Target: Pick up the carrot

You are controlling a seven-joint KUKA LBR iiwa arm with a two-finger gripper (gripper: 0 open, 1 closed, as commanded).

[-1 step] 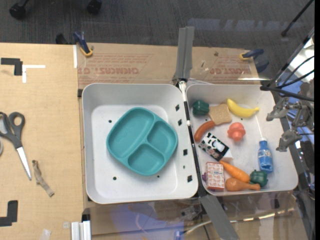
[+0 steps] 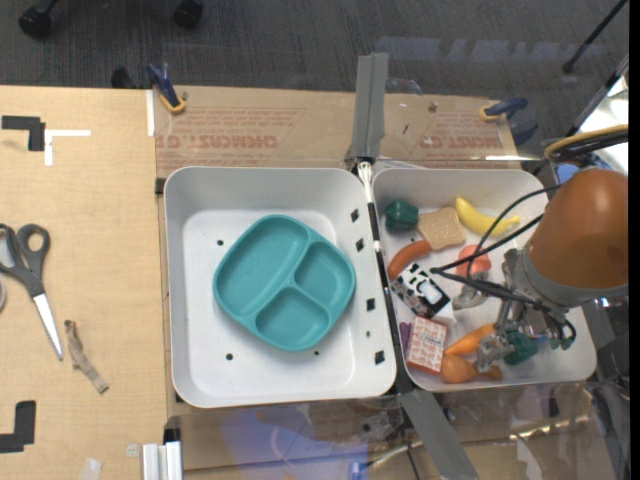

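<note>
Low in the right-hand shallow white plastic bin [image 2: 560,376], the small orange tapered carrot [image 2: 466,343] lies slanted, its thick end toward the two-finger gripper [image 2: 508,348] (grip state indiscernible) just right of it.

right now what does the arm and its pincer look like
The arm ends in a big rounded orange housing above a grey metal wrist. Thin black cables loop from it across the right bin. The pincer is small, metallic, with teal-green parts.

Bright even light, soft shadows (slight blur overall).
</note>
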